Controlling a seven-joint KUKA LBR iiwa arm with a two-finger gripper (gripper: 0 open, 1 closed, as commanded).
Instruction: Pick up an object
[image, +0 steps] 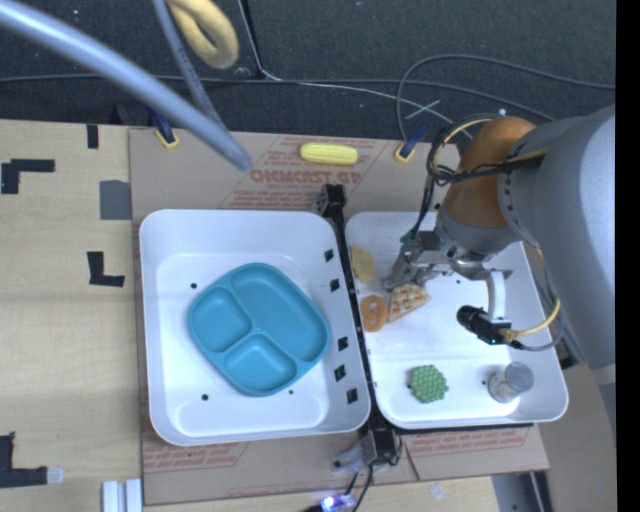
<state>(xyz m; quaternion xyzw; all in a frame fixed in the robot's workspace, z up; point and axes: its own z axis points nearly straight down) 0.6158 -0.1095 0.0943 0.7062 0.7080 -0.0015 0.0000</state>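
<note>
My gripper (412, 272) reaches down into the right bin (540, 400), its tip right above a tan waffle-like piece (407, 299). Beside that piece lies an orange ring-shaped item (373, 313), and a pale yellow round piece (362, 265) rests near the bin's left wall. A green bumpy ball (428, 383) sits near the bin's front, with a grey metal cylinder (513, 382) at the front right. Nothing is visibly lifted off the bin floor.
The left bin (165, 250) holds a blue divided plate (258, 327). A yellow banana-shaped toy (328, 153) lies on the cardboard behind the bins. A black sensor with cable (482, 325) hangs off the arm over the right bin. Grey poles cross the top left.
</note>
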